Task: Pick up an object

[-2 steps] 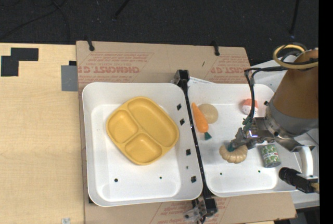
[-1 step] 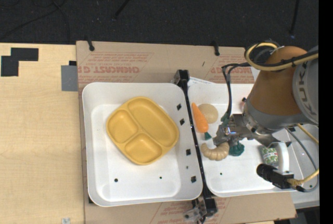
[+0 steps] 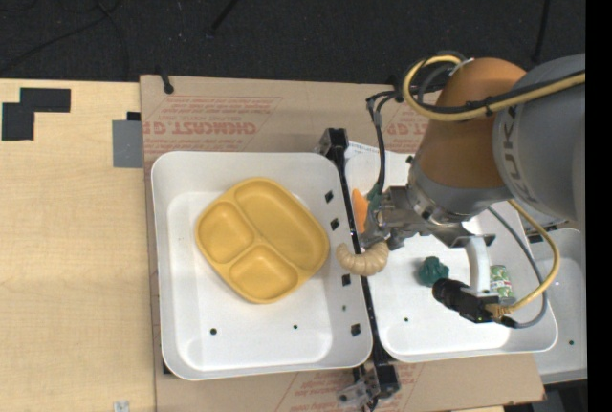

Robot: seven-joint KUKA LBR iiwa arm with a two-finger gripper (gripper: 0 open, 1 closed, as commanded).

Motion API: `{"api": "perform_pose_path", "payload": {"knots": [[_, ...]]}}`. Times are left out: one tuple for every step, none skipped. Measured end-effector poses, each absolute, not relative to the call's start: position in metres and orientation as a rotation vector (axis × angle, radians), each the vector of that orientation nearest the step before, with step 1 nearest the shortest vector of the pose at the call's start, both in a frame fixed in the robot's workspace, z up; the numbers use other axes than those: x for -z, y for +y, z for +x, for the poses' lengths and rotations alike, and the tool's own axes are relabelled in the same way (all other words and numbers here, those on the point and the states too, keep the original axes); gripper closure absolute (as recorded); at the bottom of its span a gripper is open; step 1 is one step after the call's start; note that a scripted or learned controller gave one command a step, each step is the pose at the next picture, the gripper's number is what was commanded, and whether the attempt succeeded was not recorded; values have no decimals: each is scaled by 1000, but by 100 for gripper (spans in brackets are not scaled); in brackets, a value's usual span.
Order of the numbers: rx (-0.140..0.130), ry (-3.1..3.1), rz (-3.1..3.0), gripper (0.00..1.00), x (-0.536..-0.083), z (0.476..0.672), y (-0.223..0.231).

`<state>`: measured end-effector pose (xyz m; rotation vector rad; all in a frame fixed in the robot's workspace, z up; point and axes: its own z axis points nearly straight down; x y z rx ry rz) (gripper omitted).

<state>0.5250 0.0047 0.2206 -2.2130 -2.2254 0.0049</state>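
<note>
A grey-and-orange arm is being lowered over the right bin [image 3: 535, 343], its gripper [image 3: 375, 227] poised near the divider between the two bins. Whether anything is being gripped cannot be told. A pale croissant-shaped object [image 3: 363, 258] is lying just below the gripper, straddling the divider beside the left bin [image 3: 182, 305], where a yellow divided plate [image 3: 261, 238] is resting. A clean pick is judged to require the gripper being centred over the object's curved middle, clear of the divider.
</note>
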Motion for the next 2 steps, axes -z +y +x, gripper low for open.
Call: {"api": "perform_pose_path", "payload": {"knots": [[-4, -2224, -2213, 100, -229, 549, 48], [-5, -2225, -2211, 100, -229, 569, 107]]}}
